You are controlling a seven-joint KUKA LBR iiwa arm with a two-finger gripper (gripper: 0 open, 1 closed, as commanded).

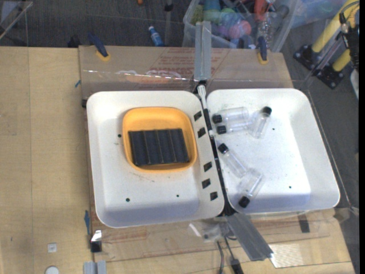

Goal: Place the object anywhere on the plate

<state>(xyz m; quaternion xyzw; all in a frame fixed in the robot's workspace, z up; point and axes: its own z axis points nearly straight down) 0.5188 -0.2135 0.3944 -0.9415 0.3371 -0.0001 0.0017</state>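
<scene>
The vials (236,119) lie in the right bin (296,153), the plate (159,119) left of them; the end effector's state cannot be told.

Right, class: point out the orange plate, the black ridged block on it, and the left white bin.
orange plate (132,121): camera view, bare upper-left rim.
black ridged block (159,147): camera view, middle of its top.
left white bin (108,193): camera view, bare floor, lower left.

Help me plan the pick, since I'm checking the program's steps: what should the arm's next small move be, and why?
Probably reach over the right bin and descend on a clear vial, perhaps this one lying apart. All the vials lie there, while the orange plate sits in the left bin.
</scene>
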